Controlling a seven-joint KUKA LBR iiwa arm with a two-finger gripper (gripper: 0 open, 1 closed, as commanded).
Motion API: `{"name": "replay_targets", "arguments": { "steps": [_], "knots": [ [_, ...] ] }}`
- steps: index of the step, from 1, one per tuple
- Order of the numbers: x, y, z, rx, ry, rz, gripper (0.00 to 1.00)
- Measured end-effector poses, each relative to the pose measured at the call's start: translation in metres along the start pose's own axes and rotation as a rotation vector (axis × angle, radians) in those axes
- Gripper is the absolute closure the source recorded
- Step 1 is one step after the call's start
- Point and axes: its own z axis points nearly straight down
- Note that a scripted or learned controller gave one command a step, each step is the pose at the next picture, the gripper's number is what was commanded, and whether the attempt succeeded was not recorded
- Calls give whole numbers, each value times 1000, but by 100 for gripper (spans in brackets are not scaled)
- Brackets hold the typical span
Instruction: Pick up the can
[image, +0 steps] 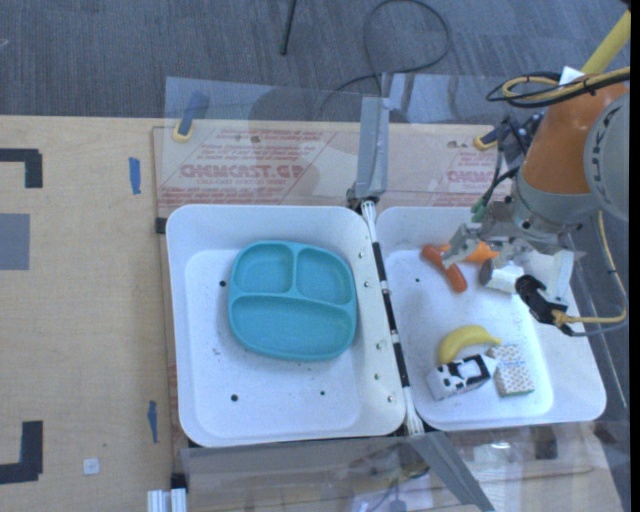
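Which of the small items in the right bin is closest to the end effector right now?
The orange carrot-shaped piece, lying at the bin's upper left, right beside the end effector. The banana, black-and-white item and patterned packet sit lower, well apart from it.

Divided plate (293, 300): teal. Bins (200, 400): white. Banana (466, 342): yellow. Carrot (445, 268): orange. Can (461, 376): black-and-white patches. Small box (514, 371): pale, orange-speckled check. Surface (80, 300): tan wood, blue tape marks.

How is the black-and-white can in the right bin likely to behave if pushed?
The black-and-white can seems to lie on its side, so it may roll. The yellow banana close beside it could shift too. It looks small, so probably light.
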Motion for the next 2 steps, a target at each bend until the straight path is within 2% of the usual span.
{"name": "replay_targets", "arguments": {
  "steps": [1,2],
  "knots": [
    [-35,-10,30,-33,-3,-23,0],
    [-79,-8,33,-56,-3,50,0]
  ]
}}
